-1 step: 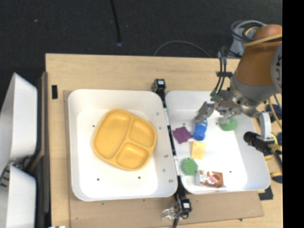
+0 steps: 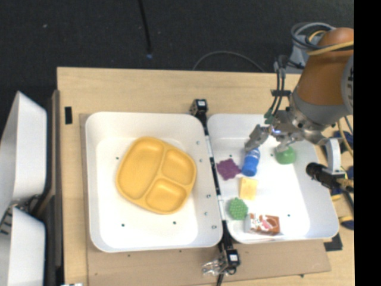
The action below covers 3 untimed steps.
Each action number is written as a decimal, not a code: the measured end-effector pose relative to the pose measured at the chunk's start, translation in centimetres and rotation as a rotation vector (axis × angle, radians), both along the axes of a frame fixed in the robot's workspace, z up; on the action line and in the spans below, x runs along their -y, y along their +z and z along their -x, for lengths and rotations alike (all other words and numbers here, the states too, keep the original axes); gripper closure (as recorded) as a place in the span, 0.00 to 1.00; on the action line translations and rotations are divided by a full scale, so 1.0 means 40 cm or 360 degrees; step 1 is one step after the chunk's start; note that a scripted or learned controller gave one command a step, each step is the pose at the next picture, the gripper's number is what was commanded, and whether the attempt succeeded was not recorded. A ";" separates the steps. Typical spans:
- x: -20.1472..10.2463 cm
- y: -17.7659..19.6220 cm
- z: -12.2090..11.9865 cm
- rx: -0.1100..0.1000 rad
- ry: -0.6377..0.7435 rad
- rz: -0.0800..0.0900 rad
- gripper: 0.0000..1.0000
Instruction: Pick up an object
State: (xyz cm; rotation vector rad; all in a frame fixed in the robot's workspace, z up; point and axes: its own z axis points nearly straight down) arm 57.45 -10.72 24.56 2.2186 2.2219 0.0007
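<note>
My gripper (image 2: pixel 271 139) hangs over the back of the right bin (image 2: pixel 309 213), its fingers spread open with nothing between them. One fingertip (image 2: pixel 257 137) sits just above a blue bottle (image 2: pixel 250 162). The other is close to a small green object (image 2: pixel 286 155). Further forward in the same bin lie a purple piece (image 2: pixel 227 168), a yellow block (image 2: pixel 247 189), a green knobbly ball (image 2: pixel 238 208) and a red-brown packet (image 2: pixel 264 223).
The left bin (image 2: pixel 101 219) holds a yellow divided plate (image 2: pixel 156 174). A black clip (image 2: pixel 199 106) sits at the back where the bins meet, and a metal one (image 2: pixel 219 264) at the front. White boxes (image 2: pixel 24 154) stand left of the bench.
</note>
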 end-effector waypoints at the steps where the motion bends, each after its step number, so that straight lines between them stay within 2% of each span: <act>1: 0.008 -0.158 0.000 -0.0009 -0.0004 0.0001 0.00; 2: 0.010 -0.296 -0.025 -0.0006 -0.0008 0.0001 0.00; 3: 0.014 -0.360 -0.028 0.0001 -0.0010 0.0001 0.00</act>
